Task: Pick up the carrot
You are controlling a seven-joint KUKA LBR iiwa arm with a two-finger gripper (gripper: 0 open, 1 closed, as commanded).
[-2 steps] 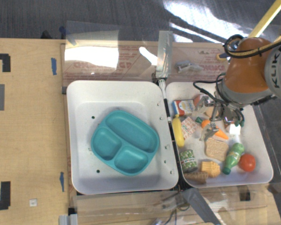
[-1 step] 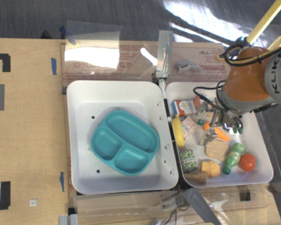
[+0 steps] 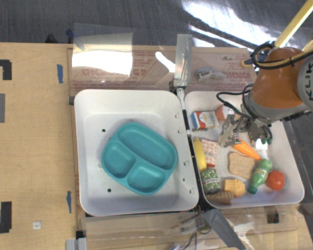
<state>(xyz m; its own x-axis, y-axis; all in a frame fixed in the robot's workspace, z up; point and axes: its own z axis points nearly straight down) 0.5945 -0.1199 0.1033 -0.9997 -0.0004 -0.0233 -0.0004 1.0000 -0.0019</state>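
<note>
The carrot point(image 3: 247, 150), short and orange, lies in the right bin point(image 3: 295, 191) among other toy foods, pointing toward the lower right. My gripper point(image 3: 245, 137) hangs just above it under the orange-banded wrist, open. One metal finger point(image 3: 229, 133) stands to the carrot's upper left and the other point(image 3: 263, 136) to its upper right. Nothing is between them, and the carrot rests on the bin floor.
Packed close by are a bread slice point(image 3: 241, 165), a green bottle point(image 3: 260, 173), a red tomato point(image 3: 275, 179), a small carton point(image 3: 204, 120) and a yellow banana point(image 3: 199, 154). The left bin point(image 3: 88, 113) holds a teal divided plate point(image 3: 140, 158).
</note>
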